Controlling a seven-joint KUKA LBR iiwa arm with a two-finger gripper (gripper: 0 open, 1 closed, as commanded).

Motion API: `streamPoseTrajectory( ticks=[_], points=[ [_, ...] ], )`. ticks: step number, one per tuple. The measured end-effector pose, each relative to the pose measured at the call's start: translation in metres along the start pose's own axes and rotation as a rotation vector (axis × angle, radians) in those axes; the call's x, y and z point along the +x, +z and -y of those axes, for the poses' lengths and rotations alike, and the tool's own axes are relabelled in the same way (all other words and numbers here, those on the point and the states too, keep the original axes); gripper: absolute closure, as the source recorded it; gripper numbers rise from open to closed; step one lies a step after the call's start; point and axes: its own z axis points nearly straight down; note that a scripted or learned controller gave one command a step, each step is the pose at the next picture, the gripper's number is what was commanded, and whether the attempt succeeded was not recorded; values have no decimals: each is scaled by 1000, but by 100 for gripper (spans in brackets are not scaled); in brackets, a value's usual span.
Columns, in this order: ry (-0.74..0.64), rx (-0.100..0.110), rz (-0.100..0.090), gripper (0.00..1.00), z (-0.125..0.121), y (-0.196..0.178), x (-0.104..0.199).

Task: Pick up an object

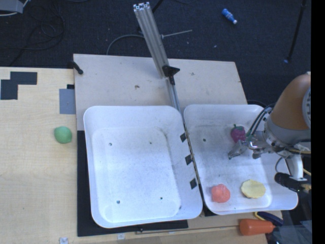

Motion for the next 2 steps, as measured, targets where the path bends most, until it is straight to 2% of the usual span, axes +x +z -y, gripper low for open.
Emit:
streamPoseTrajectory(
  ticks=[1,2],
  points=[
    [0,-6,2,0,0,17,0],
    [1,-8,2,100,-1,6,0]
  ],
)
